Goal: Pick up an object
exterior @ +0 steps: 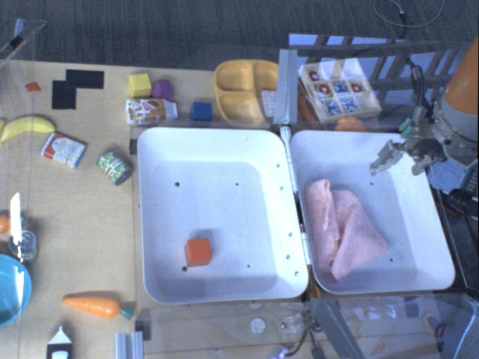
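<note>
right bin [419, 275]: cloth [344, 226] (below end effector [400, 159])

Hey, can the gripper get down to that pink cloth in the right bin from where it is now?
Probably yes. The gripper hangs above the right bin's far corner, and the pink cloth lies uncovered on the floor, with nothing between them.

Soft, rumpled pink cloth [344, 226], smooth matt white plastic bins [224, 148], pale wood-grain table [75, 230], glossy yellow plastic dish [243, 92], matt orange block [198, 251], perhaps foam, dull grey metal tool [400, 155]
</note>
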`<state>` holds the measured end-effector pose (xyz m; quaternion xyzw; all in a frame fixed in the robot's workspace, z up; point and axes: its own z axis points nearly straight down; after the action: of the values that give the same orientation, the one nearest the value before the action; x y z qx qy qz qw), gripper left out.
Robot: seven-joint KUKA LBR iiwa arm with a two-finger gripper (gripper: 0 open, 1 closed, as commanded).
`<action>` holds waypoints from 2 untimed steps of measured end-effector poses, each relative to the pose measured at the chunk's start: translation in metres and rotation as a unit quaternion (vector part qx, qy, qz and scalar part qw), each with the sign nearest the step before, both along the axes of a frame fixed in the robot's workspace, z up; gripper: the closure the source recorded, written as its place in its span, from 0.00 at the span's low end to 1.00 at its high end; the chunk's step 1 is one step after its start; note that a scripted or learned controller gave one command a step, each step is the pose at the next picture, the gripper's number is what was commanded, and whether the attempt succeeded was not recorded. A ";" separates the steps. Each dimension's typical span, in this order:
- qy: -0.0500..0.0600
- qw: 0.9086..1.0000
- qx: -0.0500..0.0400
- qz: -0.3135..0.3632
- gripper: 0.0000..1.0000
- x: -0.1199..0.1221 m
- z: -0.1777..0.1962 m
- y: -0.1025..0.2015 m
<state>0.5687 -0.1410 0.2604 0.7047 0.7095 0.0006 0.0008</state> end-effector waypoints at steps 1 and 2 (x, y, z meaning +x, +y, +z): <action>0.000 0.996 0.000 0.089 0.00 -0.007 -0.106 0.028; -0.007 0.992 -0.002 0.128 0.00 0.006 -0.170 0.049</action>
<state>0.5751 -0.0915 0.0909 0.6080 0.7939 0.0042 0.0070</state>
